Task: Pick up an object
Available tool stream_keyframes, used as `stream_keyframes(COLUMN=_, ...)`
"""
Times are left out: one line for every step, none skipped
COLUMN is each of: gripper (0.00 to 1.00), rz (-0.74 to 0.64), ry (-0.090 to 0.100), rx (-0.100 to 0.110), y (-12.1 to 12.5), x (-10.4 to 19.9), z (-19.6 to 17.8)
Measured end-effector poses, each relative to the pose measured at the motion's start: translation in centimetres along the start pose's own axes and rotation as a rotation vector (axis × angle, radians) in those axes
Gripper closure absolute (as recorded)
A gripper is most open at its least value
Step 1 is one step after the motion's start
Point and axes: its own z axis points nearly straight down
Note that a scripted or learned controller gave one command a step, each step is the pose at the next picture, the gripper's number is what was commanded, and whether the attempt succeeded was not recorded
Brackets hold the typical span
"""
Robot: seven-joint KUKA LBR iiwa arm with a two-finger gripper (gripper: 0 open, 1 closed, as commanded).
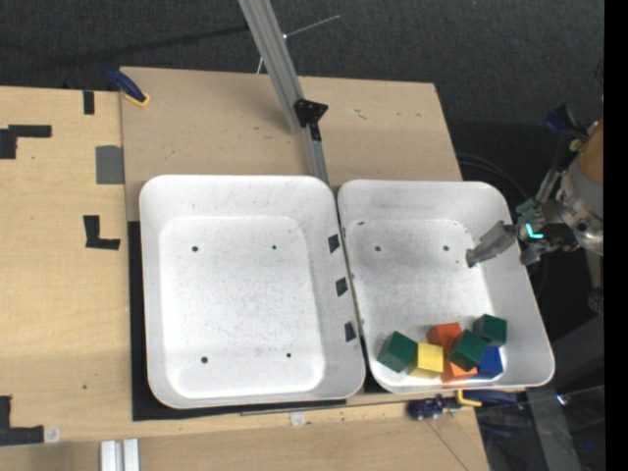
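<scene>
Several small blocks lie bunched in the near right corner of the right bin (412, 263): a dark green block (397, 350), a yellow block (429, 359), an orange block (444, 335), a blue block (490, 364), and two more green blocks (492, 328). My gripper (510, 246) hangs over the right bin's right rim, farther back than the blocks and well clear of them. It is open, with one grey finger (488, 245) reaching out over the bin floor. Nothing sits between the fingers.
The left bin (235, 283) holds nothing. A slanted metal pole (280, 57) with a black clamp rises behind the gap between the bins. Both bins rest on a wooden bench (196, 116). A blue clamp (432, 408) sits at the right bin's front edge.
</scene>
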Motion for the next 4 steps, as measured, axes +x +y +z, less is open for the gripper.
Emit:
stream_keyframes(gripper=0.0, rz=-0.002, ry=-0.001, rx=-0.004, y=0.1, x=0.0, z=-0.2)
stream_keyframes(gripper=0.0, rz=0.0, ry=0.0, rx=0.002, y=-0.7, x=-0.2, z=5.9)
stream_keyframes(gripper=0.0, rz=0.0, ry=0.001, rx=0.003, y=-1.7, x=-0.1, z=11.8)
stream_keyframes(gripper=0.0, rz=-0.001, ry=0.0, rx=0.002, y=-1.7, x=0.1, z=16.2)
